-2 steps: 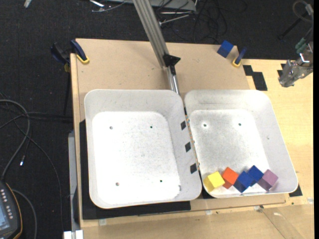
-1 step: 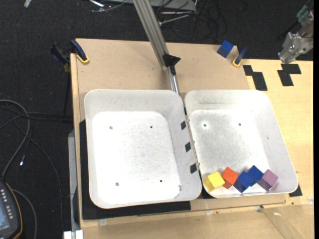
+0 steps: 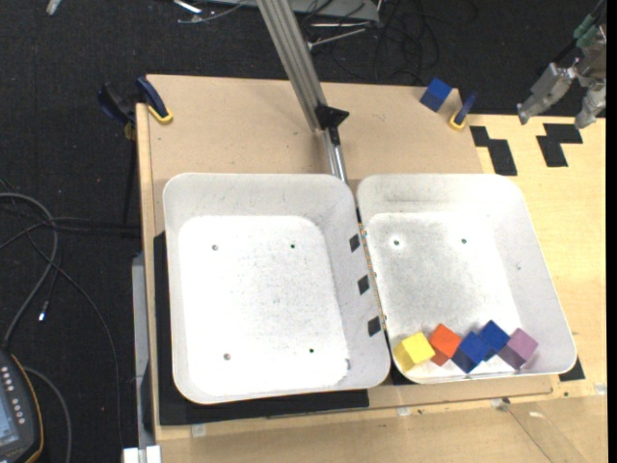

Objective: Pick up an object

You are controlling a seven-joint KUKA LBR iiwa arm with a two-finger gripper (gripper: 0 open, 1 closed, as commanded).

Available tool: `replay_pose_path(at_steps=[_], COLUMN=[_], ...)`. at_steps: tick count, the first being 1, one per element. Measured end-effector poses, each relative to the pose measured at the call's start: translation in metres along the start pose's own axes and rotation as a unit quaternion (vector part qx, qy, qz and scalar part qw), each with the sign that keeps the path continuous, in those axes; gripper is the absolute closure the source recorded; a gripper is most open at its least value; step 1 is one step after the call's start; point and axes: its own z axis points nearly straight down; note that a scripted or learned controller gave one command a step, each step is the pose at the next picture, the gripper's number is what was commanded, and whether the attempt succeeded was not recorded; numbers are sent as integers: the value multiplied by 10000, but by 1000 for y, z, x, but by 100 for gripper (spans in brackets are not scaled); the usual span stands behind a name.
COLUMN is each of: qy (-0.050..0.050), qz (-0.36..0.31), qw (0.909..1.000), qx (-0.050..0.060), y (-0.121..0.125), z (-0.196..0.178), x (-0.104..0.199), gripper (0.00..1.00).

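A pale wooden bench (image 3: 251, 133) stands on dark carpet strewn with cables, and it bears two shallow white bins side by side. At the far right edge of the view the gripper (image 3: 564, 95) hangs above the bench's far right corner, well outside both bins. Its two fingers are splayed apart with nothing between them.

The blocks lie well apart from it, toward the near side and somewhat left. They sit in a tight row along the near wall of the right bin (image 3: 453, 210): a yellow block (image 3: 415, 350) at the left end, then an orange block (image 3: 444, 341), two dark blue blocks (image 3: 480, 345) touching each other, and a purple block (image 3: 521, 347) at the right end. The row's long axis runs left to right, close against the bin wall.

The left bin (image 3: 193, 210) lies farther off still. A lone blue block (image 3: 437, 93) rests on the bench at the far edge, left of the gripper, outside the bins.

The purple block is judged the nearest target.
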Motion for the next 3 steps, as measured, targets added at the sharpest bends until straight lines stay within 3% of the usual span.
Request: replay_pose_path(at_steps=[1,2,3], qy=[14,15,20], qz=[-7,-19,19], qw=[10000,10000,10000], qx=[38,4,42], y=[39,12,-77], z=[221,209,242], x=[7,56,92], gripper=[0,0,0])
